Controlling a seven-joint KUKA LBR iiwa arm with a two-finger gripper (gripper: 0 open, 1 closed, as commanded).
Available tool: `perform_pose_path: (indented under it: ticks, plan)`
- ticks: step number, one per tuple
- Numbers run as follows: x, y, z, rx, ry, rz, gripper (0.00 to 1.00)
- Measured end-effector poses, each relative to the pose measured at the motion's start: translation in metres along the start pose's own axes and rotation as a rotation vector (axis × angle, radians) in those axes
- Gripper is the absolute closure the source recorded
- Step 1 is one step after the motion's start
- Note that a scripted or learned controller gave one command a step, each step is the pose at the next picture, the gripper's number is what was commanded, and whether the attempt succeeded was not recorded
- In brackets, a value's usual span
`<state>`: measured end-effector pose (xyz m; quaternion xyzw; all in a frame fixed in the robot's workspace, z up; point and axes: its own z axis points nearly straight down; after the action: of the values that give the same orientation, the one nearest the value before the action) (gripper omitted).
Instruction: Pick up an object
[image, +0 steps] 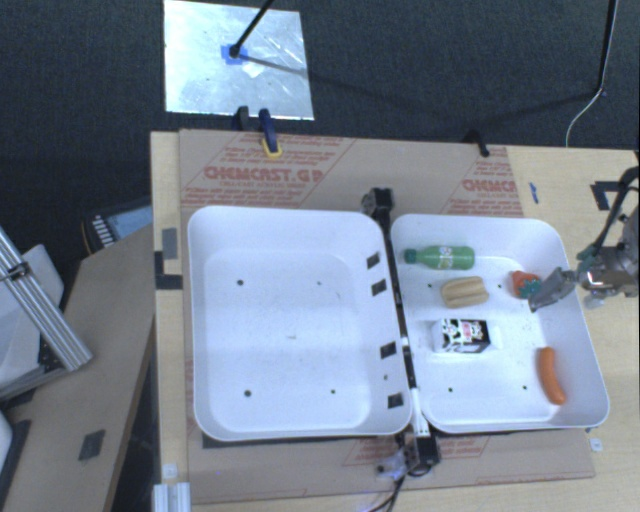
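The right bin (575, 330) holds a green bottle (440, 257) lying on its side near the far wall. A tan bun-shaped piece (464, 291) lies just below it, and a black-and-white carton (463, 335) sits near the bin's middle. An orange sausage-shaped piece (548, 375) lies by the right wall. A small red object (520, 281) sits at the right, partly hidden by my gripper (546, 290). The gripper reaches in over the bin's right rim and hangs right beside the red object. I cannot tell whether it touches it.
The left bin (215, 300) stands next to the right one, joined by a black divider (395, 320). Both rest on a cardboard sheet (300, 170). A shiny metal plate (238, 60) lies beyond the bench, and an aluminium frame (40, 310) stands at the left.
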<state>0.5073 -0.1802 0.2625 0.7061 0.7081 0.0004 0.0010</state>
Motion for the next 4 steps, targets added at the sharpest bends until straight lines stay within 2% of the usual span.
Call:
perform_pose_path:
  ticks: [1,2,3,4]
  plan:
    - [0.0,0.001,-0.011,-0.004,-0.001,-0.004,1.0]
    - [0.08,-0.016,-0.117,-0.013,0.001,-0.01,1.0]
    - [0.156,-0.018,-0.205,-0.012,0.003,-0.011,1.0]
    - [0.208,-0.009,-0.277,-0.01,0.003,-0.007,1.0]
